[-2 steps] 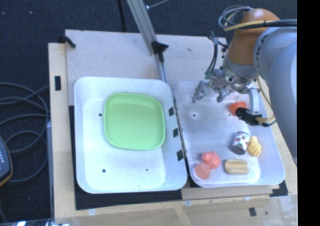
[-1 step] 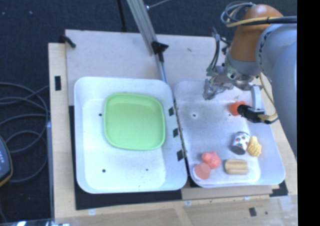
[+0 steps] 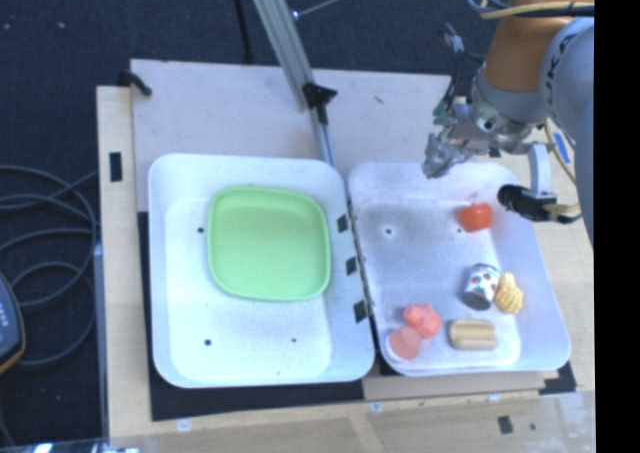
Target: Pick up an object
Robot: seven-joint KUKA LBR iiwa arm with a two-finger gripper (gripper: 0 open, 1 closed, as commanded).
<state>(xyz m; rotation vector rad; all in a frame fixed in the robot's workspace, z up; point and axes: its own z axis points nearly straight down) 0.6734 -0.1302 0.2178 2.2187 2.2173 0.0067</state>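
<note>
The tan bread roll lies well below the gripper, near the right bin's front edge, its long axis running left to right. The gripper hangs over that bin's far rim, holding nothing; whether it is spread, I cannot tell.

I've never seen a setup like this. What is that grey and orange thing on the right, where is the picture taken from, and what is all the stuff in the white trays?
The grey and orange thing is a robot arm. Its hand hangs over the far edge of the right bin, with nothing visibly in it. The picture comes from one camera fixed above the bench, looking down at a slant. The left bin holds a green plate. The right bin holds small toys: an orange-red piece, a grey, white and red one next to a yellow one, two pink ones, and a tan, roll-shaped one. The arm's job is to pick one up.
</note>
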